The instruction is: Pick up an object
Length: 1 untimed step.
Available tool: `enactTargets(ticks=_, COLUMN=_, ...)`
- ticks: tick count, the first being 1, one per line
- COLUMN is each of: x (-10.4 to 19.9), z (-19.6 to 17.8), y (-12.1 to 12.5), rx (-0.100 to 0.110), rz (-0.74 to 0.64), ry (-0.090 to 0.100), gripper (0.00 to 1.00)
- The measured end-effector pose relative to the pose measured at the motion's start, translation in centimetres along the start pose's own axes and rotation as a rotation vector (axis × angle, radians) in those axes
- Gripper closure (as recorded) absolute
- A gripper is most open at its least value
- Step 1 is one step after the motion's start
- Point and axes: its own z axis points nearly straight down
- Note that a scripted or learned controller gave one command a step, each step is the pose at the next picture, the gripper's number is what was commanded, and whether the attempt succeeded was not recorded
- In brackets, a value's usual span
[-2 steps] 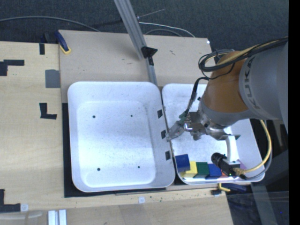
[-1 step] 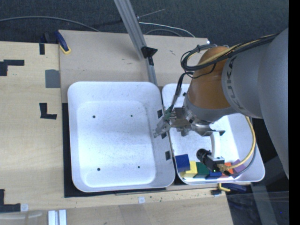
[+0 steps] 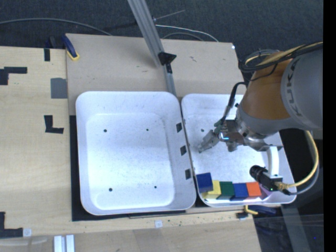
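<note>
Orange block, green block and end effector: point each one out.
orange block (image 3: 253, 189), camera view, its top face.
green block (image 3: 227, 188), camera view, its top face.
end effector (image 3: 206, 143), camera view, midway between its fingertips.

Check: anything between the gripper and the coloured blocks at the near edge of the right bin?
Nothing visible. The gripper hangs over bare floor of the right shallow white bin; the row of small coloured blocks lies along the bin's near wall, with open floor between.

Grey arm (image 3: 307, 88), orange band (image 3: 265, 98) above wrist, yellow and black cables, dark metal gripper (image 3: 206, 144).
</note>
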Motion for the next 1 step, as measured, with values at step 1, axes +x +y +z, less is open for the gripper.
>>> enactTargets(ticks=1, x=-13.74, z=-20.82, y=-1.87, rx=-0.01, rz=-0.003, ry=-0.002, gripper=0.0)
